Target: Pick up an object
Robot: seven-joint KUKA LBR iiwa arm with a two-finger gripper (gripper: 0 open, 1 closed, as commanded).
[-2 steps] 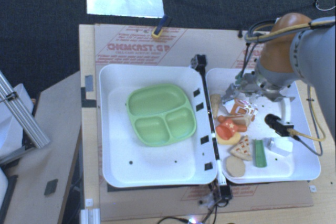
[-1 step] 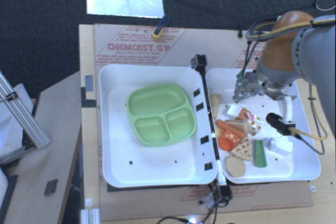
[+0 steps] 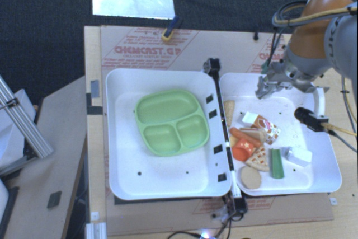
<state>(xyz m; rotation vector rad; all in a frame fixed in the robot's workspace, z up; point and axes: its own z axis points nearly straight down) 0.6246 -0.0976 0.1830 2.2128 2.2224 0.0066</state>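
Observation:
The right bin (image 3: 321, 176) holds a heap of toy food: a white block (image 3: 249, 118), a red-and-white packet (image 3: 269, 129), an orange carrot (image 3: 242, 135), a red piece (image 3: 244, 151), a pizza slice (image 3: 259, 163), a green stick (image 3: 276, 163), a round tan cookie (image 3: 250, 178) and a white-grey piece (image 3: 297, 155). My gripper (image 3: 270, 89) hangs over the bin's far part, above and behind the white block. It is open, with nothing between its fingers.
In the left bin (image 3: 123, 176) lies a green divided tray (image 3: 172, 123). A black-clipped divider (image 3: 219, 120) separates the bins. A tan stick (image 3: 229, 112) leans by the right bin's left wall. A black cable fitting (image 3: 307, 118) juts in from the right.

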